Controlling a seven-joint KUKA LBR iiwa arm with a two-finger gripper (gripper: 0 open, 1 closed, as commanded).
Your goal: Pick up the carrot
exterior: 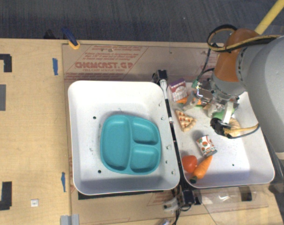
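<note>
The carrot (203,167) is orange and lies tilted near the front left corner of the right bin (254,163). It touches a red tomato (189,163) on its left. My gripper (211,103) hangs over the back of the same bin, well behind the carrot and apart from it. The grey wrist and orange band above hide most of it.
A small printed can (206,145) lies just behind the carrot. A waffle-like wedge (184,120) and a purple box (178,90) sit at the bin's back left. A yellowish item (234,124) lies by the wrist. The left bin (81,125) holds a teal divided plate (131,144).
</note>
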